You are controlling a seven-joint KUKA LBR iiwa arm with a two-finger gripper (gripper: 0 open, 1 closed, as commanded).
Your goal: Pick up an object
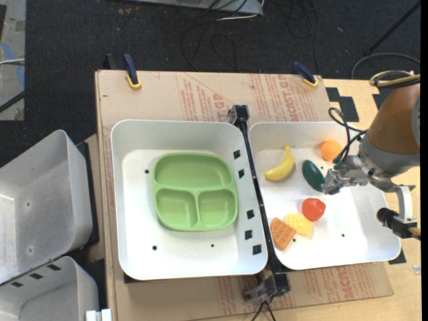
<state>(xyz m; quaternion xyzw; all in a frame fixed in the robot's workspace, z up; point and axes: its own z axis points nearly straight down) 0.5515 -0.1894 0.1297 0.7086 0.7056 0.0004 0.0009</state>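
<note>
Orange-brown waffle (pixel 282 233) nearest in the right bin (pixel 354 236), then red tomato (pixel 313 208). Beyond, gripper (pixel 332 181) low, just beside the dark green piece (pixel 311 174), probably lined up for it; claw width impossible to tell. Farthest: banana (pixel 281 166), orange fruit (pixel 330 150).

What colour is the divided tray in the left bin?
Light green: the divided tray shows clearly in the camera view, lying in the left bin.

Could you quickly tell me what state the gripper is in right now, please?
Gripper: low in the right bin, beside the dark green toy; whether it is open or shut cannot be told, and nothing is visibly held.
</note>
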